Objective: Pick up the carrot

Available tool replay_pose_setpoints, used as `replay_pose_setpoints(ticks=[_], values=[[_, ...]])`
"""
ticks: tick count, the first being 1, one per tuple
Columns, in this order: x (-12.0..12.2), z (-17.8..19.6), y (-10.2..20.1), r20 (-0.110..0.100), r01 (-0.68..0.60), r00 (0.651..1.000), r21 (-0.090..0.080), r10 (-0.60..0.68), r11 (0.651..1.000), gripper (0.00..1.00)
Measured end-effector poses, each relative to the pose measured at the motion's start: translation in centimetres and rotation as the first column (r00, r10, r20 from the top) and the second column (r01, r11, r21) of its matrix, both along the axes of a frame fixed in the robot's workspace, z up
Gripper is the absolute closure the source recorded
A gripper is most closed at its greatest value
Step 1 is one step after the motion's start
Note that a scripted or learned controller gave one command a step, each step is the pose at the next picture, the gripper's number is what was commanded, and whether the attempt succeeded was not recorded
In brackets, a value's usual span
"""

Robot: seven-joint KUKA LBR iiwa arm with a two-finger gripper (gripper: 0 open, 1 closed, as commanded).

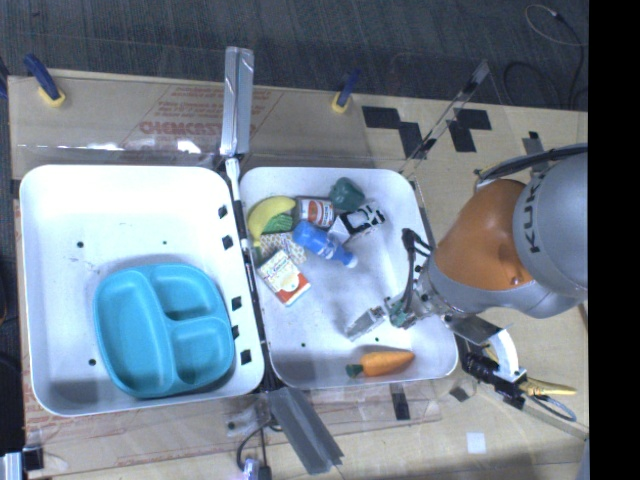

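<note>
Far up-left of the gripper [372, 318], faint red mirrored print on the bench [190, 118] is unreadable; the arm [555, 218] shows "KU".

Two bins side by side — the left bin [50, 198] holds a tray [160, 328], the right bin [400, 193] a carrot [385, 362] at its near edge, the gripper [372, 318] just behind it, a clutter at the far-left corner.

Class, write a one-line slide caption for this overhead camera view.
The gripper hovers in the right bin just above the carrot; a blue divided tray sits in the left bin.
</note>
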State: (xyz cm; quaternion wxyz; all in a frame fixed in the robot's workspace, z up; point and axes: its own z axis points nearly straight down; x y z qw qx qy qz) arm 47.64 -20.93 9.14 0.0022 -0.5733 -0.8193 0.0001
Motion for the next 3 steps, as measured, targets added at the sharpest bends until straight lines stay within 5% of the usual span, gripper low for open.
replay_pose_setpoints(ticks=[1,2,3], values=[[0.08,1.03,0.03,0.001,-0.006,1.0,0.0,0.006,1.0,1.0],[0.06,0.99,0.05,0.0,-0.006,1.0,0.0,0.006,1.0,0.0],[0.06,0.08,0.01,0.001,-0.067,0.998,0.0,0.067,0.998,0.0]])
